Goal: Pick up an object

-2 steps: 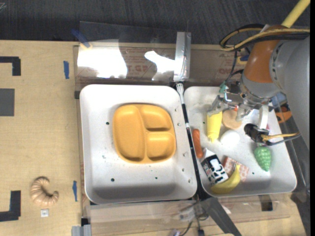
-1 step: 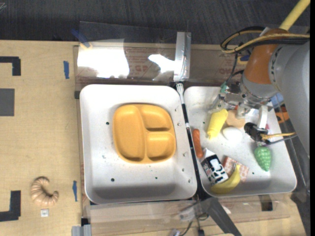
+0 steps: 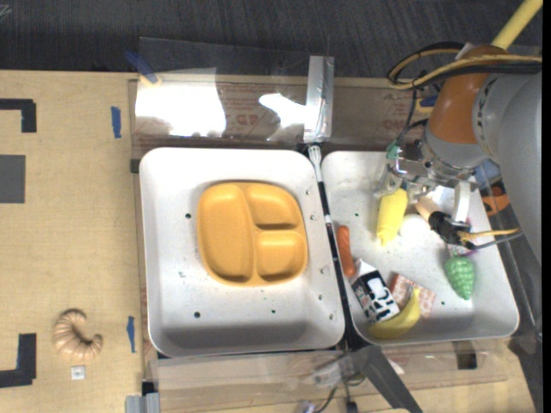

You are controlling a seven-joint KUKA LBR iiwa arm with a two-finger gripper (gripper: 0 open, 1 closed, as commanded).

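Observation:
My gripper (image 3: 424, 189) hangs over the back of the right bin (image 3: 499, 317), below the arm's orange band. A yellow corn cob (image 3: 390, 215) lies just left of it, its top end close to the gripper's metal parts. I cannot tell whether they touch. In the same bin an orange carrot (image 3: 345, 249) lies along the left wall. A black-and-white carton (image 3: 373, 294), a banana (image 3: 401, 317) and a small snack pack (image 3: 411, 289) crowd the front. A green knobbly fruit (image 3: 461, 275) sits at the right.
The left bin (image 3: 164, 231) holds a yellow divided plate (image 3: 252, 231). A toy croissant (image 3: 77, 334) lies on the wooden bench at the front left. Cables (image 3: 422, 65) loop behind the arm, and a clear screen (image 3: 224, 101) stands behind the bins.

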